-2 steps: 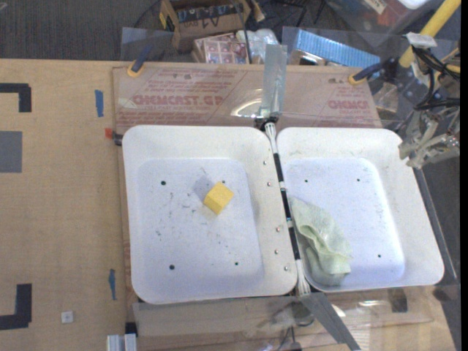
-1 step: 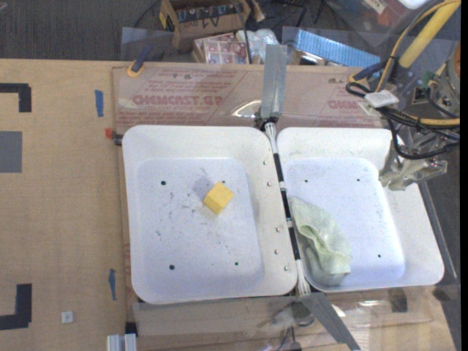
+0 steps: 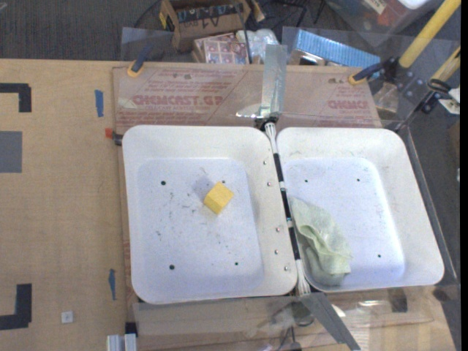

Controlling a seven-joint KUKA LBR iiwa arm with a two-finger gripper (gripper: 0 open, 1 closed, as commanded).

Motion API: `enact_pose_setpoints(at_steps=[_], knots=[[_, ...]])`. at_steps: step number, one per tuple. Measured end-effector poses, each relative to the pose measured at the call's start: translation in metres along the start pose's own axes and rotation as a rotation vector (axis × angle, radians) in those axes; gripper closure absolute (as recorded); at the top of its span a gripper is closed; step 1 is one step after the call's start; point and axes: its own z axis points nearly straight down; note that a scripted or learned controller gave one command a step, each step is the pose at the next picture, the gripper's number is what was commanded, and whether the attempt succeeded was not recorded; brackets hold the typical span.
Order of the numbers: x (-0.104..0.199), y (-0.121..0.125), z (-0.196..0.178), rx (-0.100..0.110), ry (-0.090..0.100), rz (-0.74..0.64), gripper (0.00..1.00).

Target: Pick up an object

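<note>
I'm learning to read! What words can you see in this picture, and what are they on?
"CHEMCAST GP": faint red print on the clear sheet behind the bins, blurry, so my best reading.
The same red print on the sheet's right half: too blurred to read.
Printed box behind the bench: too small to read.
The bins, yellow block and cloth: no words.

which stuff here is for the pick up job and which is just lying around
For the job:
yellow block in the left bin
pale green cloth in the right bin

Just lying about:
cardboard sheet
blue tape marks
boxes behind the bench
</note>
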Motion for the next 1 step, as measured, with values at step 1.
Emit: enact_pose_setpoints(at_steps=[1], knots=[[0.0381, -0.0213, -0.0001, 0.003, 0.0, 0.297, 1.0]])
